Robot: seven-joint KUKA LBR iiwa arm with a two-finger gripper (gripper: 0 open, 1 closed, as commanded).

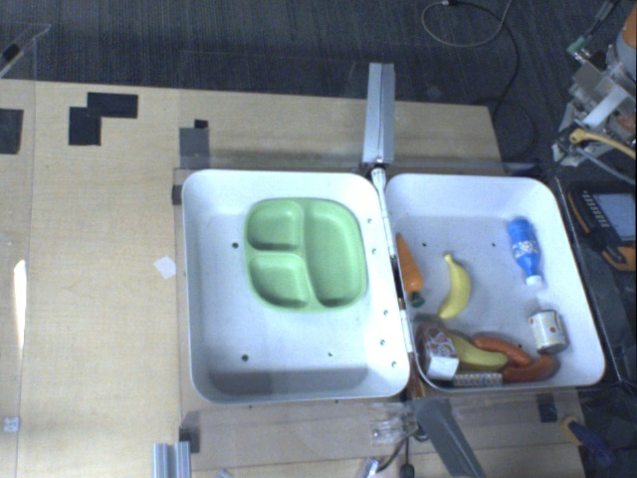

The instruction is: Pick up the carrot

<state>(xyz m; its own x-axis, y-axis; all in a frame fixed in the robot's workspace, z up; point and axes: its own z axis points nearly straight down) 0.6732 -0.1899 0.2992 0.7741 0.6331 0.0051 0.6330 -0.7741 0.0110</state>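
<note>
Camera view: carrot (406, 265) against right bin (468, 189) left wall

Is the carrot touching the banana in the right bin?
Apart. The camera view shows a strip of bare white bin floor between the carrot, lying along the left wall, and the banana.

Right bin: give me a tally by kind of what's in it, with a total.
Carrot: 1
Banana: 1
Blue bottle: 1
Metal can: 1
Mixed pile along the near wall, yellow, red and wrapped pieces too overlapped to separate: counted as 1
Total: 5 in the right bin
</note>
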